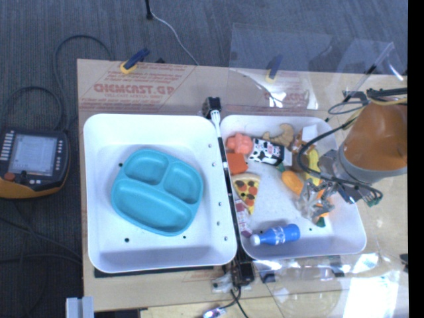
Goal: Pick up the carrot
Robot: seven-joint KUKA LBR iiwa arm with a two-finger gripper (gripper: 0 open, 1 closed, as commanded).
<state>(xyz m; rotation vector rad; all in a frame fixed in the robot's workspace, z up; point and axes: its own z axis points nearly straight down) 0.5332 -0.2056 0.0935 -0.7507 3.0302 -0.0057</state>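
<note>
Low in the right bin (351, 234), the end effector (317, 203) hangs over the bin's right-hand half, a tangle of clear and orange parts under the arm's orange band (377, 138). Whether it is open or closed on anything cannot be told; that region is too cluttered and blurred.

The carrot (292, 179), as I judge the small orange shape to be, lies just beside the end effector, up and to the left of it in the camera view, on the bin floor. Its long axis runs at a slant, from upper left to lower right, so its lower end points toward the end effector. A short move up-left would bring the tool over it.

Farther out lie a pizza slice (248, 189), a blue bottle (277, 234) near the front wall, and a cow-patterned carton (266, 152). The left bin (99, 244) holds a blue divided plate (158, 191).
</note>
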